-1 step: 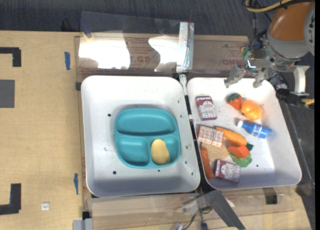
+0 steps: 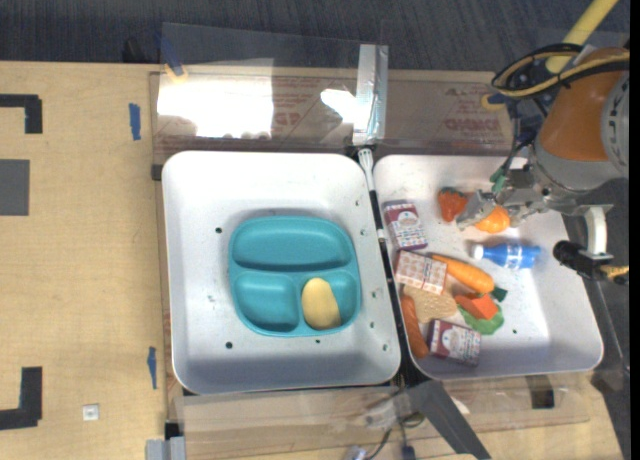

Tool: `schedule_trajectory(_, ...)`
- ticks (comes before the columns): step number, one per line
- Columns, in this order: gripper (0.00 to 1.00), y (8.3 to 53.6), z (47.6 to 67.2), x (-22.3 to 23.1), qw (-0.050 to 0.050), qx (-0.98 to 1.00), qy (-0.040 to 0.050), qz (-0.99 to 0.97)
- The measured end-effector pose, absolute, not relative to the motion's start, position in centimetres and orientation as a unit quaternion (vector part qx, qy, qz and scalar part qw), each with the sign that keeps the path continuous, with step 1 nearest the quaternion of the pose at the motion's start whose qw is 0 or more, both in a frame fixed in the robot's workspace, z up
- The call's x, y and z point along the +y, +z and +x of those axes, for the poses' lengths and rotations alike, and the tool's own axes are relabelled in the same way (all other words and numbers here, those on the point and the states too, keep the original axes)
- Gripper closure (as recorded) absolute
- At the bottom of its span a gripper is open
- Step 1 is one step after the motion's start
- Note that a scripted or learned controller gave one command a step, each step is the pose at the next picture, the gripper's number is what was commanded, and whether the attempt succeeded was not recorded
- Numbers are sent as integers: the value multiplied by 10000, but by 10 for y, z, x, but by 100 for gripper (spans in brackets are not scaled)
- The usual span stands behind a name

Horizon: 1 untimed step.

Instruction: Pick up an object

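The gripper (image 2: 500, 204) sits low in the right bin (image 2: 570, 348), its fingers pinching a small orange object (image 2: 491, 218). Touching that on its left, a red-orange piece (image 2: 453, 205). Just below the gripper lies a blue bottle (image 2: 508, 254), then a carrot (image 2: 466, 273) and small boxes (image 2: 420, 273) further down-left. Well off to the left, in the other bin (image 2: 190, 248), a teal divided tray (image 2: 290, 248) carries a yellow potato (image 2: 320, 303) in its lower right compartment.

Fixed overhead camera — slanted down on both bins (image 2: 180, 248).
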<state>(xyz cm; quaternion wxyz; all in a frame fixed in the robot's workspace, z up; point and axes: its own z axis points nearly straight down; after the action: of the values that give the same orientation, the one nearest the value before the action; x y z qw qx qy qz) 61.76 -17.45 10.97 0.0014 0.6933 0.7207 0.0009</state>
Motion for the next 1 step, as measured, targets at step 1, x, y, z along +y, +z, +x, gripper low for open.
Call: schedule_trajectory(1,0,83,659,-182,-162,7162,-131,6976)
